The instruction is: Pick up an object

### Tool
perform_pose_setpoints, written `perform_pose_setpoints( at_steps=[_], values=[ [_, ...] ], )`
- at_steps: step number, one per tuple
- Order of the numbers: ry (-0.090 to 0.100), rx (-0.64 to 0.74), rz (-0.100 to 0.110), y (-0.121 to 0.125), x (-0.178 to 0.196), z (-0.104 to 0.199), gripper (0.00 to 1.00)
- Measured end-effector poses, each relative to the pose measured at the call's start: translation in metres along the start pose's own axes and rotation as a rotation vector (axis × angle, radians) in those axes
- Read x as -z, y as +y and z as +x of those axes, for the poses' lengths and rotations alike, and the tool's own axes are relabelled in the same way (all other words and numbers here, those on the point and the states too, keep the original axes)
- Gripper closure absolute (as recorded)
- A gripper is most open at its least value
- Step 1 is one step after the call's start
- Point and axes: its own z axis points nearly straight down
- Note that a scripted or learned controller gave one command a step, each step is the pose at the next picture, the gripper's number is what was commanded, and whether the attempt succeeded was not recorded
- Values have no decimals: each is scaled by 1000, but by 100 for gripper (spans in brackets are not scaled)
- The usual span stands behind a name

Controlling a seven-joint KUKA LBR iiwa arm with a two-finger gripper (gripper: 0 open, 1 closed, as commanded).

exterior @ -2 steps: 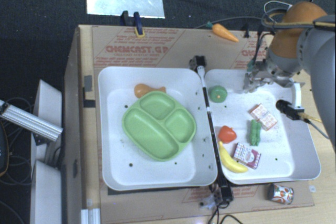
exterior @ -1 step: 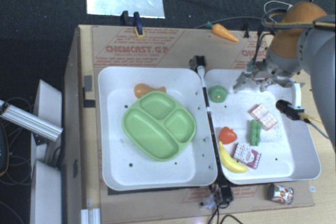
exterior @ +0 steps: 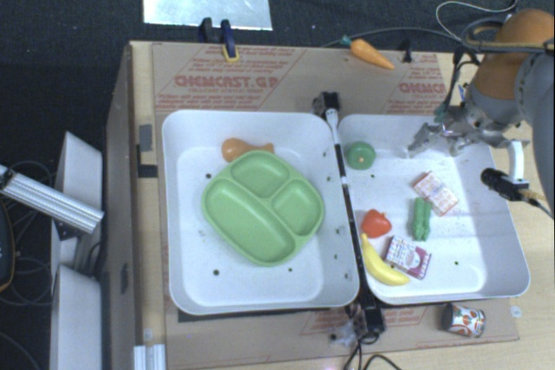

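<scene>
A: We see the gripper [exterior: 440, 137] at the upper right of the frame, over the right bin's [exterior: 512, 260] top edge, fingers spread with nothing between them.

B: Below it, toward the lower right, we find a small packet [exterior: 434, 191], a green pepper [exterior: 421, 218], a red pepper [exterior: 375, 223], a banana [exterior: 380, 264] (touching the red pepper), and a green ball [exterior: 360, 155].

A: The left bin [exterior: 186, 290] holds a green divided plate [exterior: 263, 205].

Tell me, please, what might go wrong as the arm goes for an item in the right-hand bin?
1. The banana, red pepper and small packet lie bunched together, so a grasp may catch two or nudge neighbours.
2. The banana sits against the bin's left wall, leaving little room beside it.
3. The tool hovers near the far rim, away from most items.
</scene>
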Motion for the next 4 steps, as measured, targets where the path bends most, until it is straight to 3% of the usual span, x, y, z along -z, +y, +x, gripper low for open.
perform_pose_setpoints(
  at_steps=[4],
  values=[
    [-4, 0, -3, 0, 0, 7, 0]
  ],
)
